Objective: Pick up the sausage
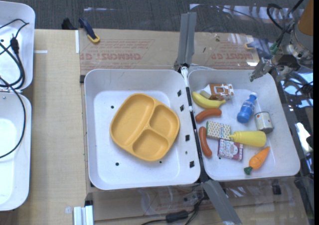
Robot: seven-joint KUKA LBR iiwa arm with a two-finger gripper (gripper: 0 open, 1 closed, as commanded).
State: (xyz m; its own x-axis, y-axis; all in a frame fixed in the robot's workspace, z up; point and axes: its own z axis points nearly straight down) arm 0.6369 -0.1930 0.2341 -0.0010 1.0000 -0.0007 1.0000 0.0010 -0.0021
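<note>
End effector [266, 67] grip unclear, perhaps released; two sausages [208, 114] [204, 141], one banana [207, 101].

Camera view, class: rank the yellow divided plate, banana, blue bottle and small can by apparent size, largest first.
1. yellow divided plate
2. banana
3. blue bottle
4. small can
The bottle and can are close; the bottle looks slightly bigger.

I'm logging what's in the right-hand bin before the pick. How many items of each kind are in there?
Sausages: 2
Banana: 1
Carrot: 1
Blue bottle: 1
Yellow bottle: 1
Can: 1
Small boxes: 3
Total: 10
</note>
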